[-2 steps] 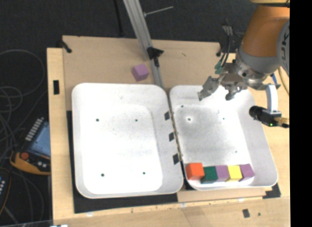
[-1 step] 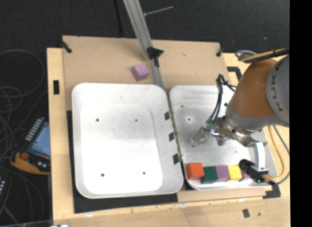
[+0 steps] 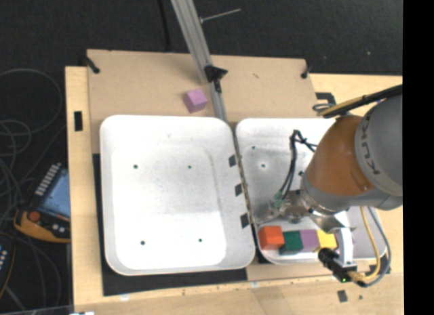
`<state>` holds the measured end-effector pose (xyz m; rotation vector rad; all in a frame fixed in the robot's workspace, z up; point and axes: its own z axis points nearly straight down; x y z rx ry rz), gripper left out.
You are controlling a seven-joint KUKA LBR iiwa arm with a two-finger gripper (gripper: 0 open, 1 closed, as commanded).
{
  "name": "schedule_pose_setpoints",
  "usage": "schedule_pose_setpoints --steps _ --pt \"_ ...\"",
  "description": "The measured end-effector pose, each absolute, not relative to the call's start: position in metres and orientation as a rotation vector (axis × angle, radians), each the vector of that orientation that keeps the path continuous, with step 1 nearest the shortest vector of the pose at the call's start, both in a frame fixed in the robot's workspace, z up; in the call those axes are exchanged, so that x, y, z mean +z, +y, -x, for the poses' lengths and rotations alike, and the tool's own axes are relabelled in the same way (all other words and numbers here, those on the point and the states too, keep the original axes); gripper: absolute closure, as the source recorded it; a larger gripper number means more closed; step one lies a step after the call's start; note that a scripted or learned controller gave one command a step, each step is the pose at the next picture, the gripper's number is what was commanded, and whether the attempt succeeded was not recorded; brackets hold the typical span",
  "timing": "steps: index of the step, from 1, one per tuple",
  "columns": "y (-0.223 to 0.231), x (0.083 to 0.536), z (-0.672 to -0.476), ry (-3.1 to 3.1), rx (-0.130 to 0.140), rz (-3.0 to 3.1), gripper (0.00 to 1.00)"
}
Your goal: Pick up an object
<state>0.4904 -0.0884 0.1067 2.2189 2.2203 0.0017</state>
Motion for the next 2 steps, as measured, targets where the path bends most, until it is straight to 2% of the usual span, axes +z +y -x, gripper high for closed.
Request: schedule_pose_setpoints --steps 1,2 --pt "-0.009 0.201 -0.487 2.221 0.012 -2.211 0.00" --pt "0.035 0.197 -0.534 2.227 0.004 -2.213 0.00"
